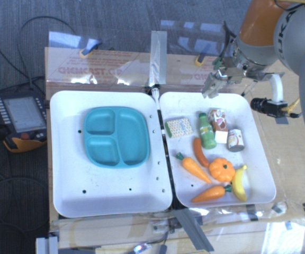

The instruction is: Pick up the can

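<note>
Can [235,139] lies on its side near the right bin's [263,165] right wall; your gripper [216,83], fingers spread and holding nothing, hangs over the back rim. You need to descend onto it.

Light was bright and even, seemingly from overhead. The white bins [110,205] were nearly blown out, with only soft shadows under their rims. Glare streaked the clear plastic [115,75] behind them and the bench's front edge. Focus was soft throughout, and small labels were unreadable.
</note>
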You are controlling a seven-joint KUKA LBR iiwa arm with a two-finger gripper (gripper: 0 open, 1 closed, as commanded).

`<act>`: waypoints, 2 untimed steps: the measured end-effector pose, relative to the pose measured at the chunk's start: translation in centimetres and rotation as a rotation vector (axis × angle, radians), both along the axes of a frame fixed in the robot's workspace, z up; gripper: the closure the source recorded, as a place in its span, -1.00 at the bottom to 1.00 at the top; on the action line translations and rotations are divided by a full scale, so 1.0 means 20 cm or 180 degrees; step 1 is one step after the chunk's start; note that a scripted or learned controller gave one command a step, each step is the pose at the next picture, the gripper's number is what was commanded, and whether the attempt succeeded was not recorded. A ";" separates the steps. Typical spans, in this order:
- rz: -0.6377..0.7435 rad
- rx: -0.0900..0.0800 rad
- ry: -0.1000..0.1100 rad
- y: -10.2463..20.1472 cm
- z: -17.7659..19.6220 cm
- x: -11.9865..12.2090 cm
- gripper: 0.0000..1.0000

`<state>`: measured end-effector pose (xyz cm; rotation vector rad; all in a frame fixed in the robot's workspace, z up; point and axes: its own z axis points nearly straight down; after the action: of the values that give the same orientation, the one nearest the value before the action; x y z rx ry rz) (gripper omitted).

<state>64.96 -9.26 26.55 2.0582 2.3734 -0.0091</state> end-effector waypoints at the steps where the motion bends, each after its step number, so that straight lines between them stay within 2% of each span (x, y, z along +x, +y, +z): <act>1: 0.0209 0.0012 0.0008 -0.10 -0.28 -0.49 1.00; 2: -0.1115 -0.0005 0.0001 -0.22 0.06 -0.35 1.00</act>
<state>58.00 -13.58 27.79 2.4405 1.9785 -0.0112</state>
